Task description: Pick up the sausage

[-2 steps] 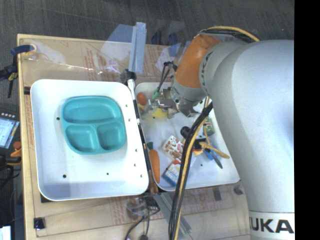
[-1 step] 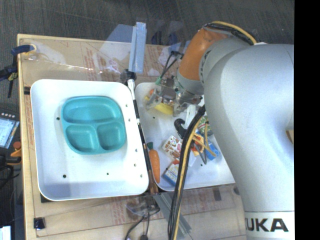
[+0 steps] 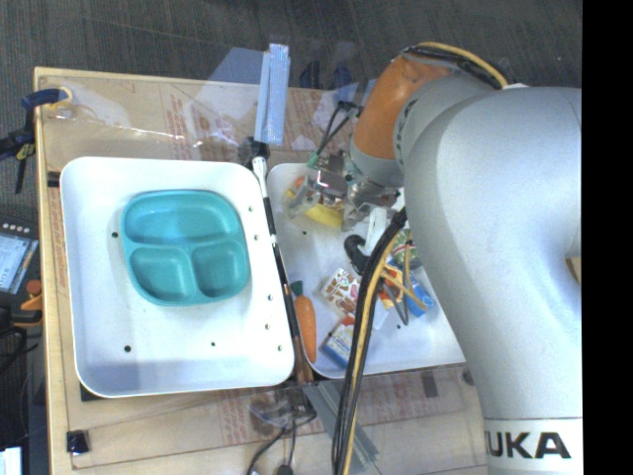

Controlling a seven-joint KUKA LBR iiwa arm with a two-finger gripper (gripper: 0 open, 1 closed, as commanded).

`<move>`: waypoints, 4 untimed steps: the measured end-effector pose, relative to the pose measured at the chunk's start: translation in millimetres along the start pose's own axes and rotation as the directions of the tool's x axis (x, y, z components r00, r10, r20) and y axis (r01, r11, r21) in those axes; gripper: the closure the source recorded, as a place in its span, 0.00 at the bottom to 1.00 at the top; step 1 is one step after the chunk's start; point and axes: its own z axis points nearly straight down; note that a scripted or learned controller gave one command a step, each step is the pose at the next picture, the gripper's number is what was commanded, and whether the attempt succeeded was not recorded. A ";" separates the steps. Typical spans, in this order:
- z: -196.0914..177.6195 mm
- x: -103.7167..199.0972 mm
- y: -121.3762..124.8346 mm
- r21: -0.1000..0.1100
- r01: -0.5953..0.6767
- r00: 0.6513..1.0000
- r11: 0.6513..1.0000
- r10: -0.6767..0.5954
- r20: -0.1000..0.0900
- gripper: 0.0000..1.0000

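The big grey arm (image 3: pixel 495 265) leans over the right bin (image 3: pixel 287 181), its gripper (image 3: pixel 331 188) low at the far end among yellow clutter. The sausage (image 3: pixel 306 327) lies well toward the near edge along the bin's left wall, long axis running near to far. Whether the gripper is open or closed, I cannot tell.

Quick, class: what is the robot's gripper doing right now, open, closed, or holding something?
Gripper: cannot be told. It is low over the far end of the right bin, above a yellow item.
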 end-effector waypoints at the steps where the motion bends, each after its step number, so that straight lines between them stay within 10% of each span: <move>1: 0.0 0.0 0.0 0.000 0.000 1.000 1.000 0.000 0.000 0.00; 2: 0.0 0.1 0.0 0.000 0.000 1.000 1.000 0.000 0.000 0.00; 3: -148.2 2.9 -0.4 -0.008 0.009 1.000 1.000 -0.009 -0.001 0.00; 4: -15.0 9.2 -18.0 -0.005 0.081 0.997 0.997 -0.081 0.000 0.00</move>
